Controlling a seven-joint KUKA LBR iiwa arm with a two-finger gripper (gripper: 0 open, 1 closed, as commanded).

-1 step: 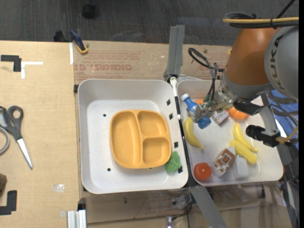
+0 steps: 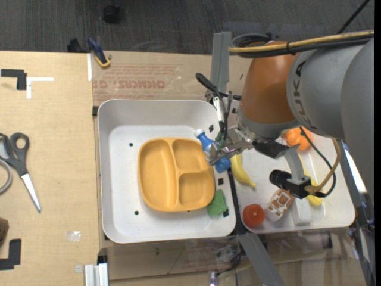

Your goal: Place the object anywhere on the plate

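the two-finger gripper [image 2: 218, 151] hangs at the right rim of the yellow three-compartment plastic plate [image 2: 176, 173] in the left white bin [image 2: 113, 177], clamped on a small blue bottle-shaped object [image 2: 206, 142]; a green crumpled thing [image 2: 218, 204] sits beside the plate's lower right corner

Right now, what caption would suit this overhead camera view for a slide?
Robot claw over a blue object beside a yellow divided plate in the left bin.

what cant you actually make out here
- Gripper: too small and cluttered in the camera view to tell its state or whether it grips the blue object.
- Orange object: partly hidden by the arm.
- Green object: partly tucked behind the yellow plate; too small to identify.
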